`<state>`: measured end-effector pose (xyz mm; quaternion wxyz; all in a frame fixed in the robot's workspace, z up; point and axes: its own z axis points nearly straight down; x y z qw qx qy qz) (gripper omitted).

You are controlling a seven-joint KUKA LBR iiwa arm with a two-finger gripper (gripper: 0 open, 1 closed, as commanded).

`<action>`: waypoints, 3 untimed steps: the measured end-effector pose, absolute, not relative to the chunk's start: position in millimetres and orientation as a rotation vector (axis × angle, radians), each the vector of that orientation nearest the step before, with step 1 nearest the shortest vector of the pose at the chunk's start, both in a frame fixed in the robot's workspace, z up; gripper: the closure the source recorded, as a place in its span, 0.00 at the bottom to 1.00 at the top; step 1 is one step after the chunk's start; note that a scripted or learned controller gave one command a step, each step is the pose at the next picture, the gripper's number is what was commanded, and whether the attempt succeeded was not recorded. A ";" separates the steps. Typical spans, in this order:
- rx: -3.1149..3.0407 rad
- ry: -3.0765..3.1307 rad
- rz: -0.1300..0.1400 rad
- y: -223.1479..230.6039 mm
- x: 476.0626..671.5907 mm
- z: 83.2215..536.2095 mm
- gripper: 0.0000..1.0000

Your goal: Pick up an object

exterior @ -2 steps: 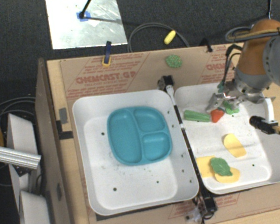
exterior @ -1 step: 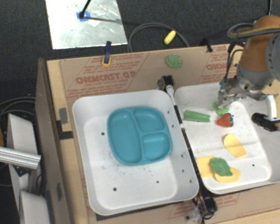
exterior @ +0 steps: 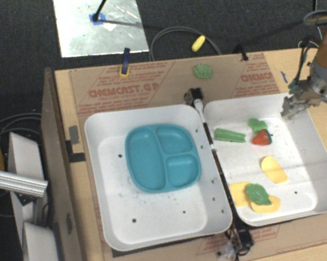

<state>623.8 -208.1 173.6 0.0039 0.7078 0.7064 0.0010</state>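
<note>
From my screen the picture is bright and even, with light that seems to come from above. The two white bins (exterior: pixel 165 231) are almost overexposed and lose detail on their floors. A metal sheet (exterior: pixel 100 23) at the top gives glare. Shadows are soft and short. The gripper (exterior: pixel 294 105) looks slightly blurred, and the whole picture is a little grainy.

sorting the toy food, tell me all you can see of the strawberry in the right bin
The strawberry is a small red toy with a glossy, plastic look. It lies on the floor of the right bin, towards its far side. A green piece, perhaps its leafy top, touches its upper edge. The green bean-like piece lies apart on its left.
</note>
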 end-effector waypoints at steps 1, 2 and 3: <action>2.216 2.222 0.002 -204.9 624.3 169.1 0.00; 2.216 2.231 -0.001 -168.1 630.4 79.8 0.00; 2.211 2.226 0.006 -170.4 632.5 96.3 1.00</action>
